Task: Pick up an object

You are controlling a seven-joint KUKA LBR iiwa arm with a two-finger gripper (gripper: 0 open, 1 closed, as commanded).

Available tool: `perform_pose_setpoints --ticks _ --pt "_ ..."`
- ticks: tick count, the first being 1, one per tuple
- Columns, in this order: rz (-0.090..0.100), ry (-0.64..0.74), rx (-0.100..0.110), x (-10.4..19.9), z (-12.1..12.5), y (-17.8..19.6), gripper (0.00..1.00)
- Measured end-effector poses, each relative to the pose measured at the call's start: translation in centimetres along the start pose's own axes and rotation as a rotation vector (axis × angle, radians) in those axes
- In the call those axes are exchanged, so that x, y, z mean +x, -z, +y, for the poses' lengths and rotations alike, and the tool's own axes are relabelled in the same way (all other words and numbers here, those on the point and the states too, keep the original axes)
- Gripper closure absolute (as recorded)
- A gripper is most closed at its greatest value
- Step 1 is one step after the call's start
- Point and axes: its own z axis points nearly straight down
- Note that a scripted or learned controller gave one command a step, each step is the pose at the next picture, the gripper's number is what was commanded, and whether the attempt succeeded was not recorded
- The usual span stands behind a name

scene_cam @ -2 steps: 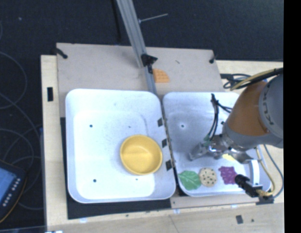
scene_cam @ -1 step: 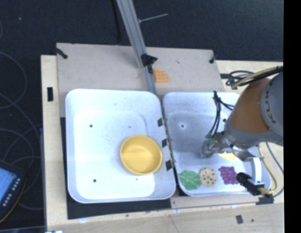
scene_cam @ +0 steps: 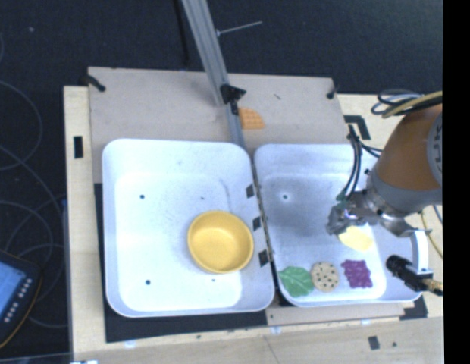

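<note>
The nearest thing to me is a pale yellow piece, flat and soft-edged, roughly wedge-shaped. It lies in the right bin, toward that bin's right side and just above the front row of items. My gripper hangs right over its upper left edge, close enough that I cannot tell whether I touch it, and I cannot tell how my gripper is set from this angle.

The right bin also holds three small flat pieces along its front wall: a green leaf on the left, a round cookie with dark specks in the middle, and a purple cluster on the right, just below the yellow piece. They sit near one another without overlapping.

The left bin holds a yellow bowl, upright, near its right wall and toward the front.
</note>
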Motion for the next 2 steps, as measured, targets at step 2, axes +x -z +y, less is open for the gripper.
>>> perform_pose_setpoints --ticks 2 --pt "0.001 0.008 0.003 -0.93 -0.07 6.94 1.0"
